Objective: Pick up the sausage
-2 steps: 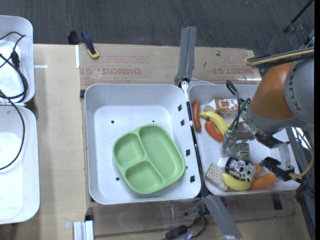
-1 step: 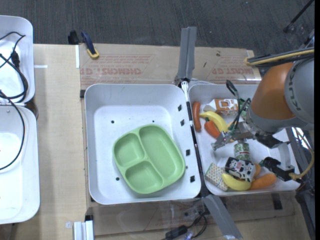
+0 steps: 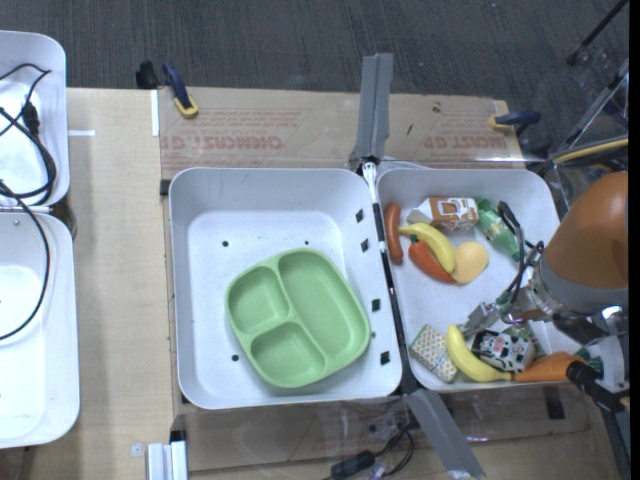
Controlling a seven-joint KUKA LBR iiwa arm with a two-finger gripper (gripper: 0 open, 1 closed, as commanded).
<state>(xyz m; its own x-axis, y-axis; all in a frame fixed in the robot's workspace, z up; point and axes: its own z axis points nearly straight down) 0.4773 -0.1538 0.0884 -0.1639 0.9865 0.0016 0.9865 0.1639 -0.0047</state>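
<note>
Low over the right bin (image 3: 540,183), the gripper (image 3: 492,318) hangs near a banana (image 3: 470,356); how it is set, I cannot tell. Well apart, the sausage (image 3: 394,233) lies against the bin's left wall, awkward to straddle.
</note>
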